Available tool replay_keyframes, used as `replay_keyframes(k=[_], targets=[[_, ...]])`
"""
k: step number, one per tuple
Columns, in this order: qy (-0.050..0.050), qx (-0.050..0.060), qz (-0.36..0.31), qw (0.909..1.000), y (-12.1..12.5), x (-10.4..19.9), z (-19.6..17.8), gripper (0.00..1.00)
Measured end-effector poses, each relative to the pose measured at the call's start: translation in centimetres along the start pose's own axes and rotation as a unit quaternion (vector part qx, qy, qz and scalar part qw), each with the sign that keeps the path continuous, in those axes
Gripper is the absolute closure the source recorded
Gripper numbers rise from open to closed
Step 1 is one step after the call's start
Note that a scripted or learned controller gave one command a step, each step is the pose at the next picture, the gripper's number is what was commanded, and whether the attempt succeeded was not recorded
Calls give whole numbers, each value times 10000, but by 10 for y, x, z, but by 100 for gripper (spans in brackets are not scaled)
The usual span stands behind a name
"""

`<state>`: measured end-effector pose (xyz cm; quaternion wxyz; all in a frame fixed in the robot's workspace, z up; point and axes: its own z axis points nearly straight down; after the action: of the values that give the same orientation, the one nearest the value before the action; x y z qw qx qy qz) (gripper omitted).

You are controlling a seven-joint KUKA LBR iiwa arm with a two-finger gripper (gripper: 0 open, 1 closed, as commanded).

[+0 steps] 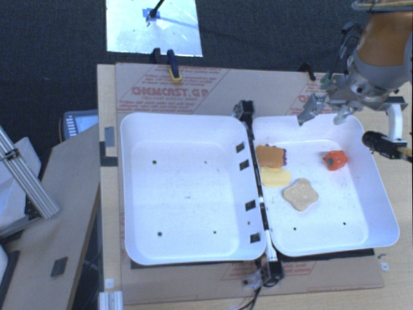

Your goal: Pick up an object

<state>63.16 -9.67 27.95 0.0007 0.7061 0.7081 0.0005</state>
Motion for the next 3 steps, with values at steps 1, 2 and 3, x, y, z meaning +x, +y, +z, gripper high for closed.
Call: replay_keyframes(k=[1, 2, 3], targets=[[0, -20, -13, 10000, 1, 0, -12, 100], [30, -50, -80, 10000, 21, 140, -83, 100], [22, -17, -52, 10000, 23, 227, -99, 100]])
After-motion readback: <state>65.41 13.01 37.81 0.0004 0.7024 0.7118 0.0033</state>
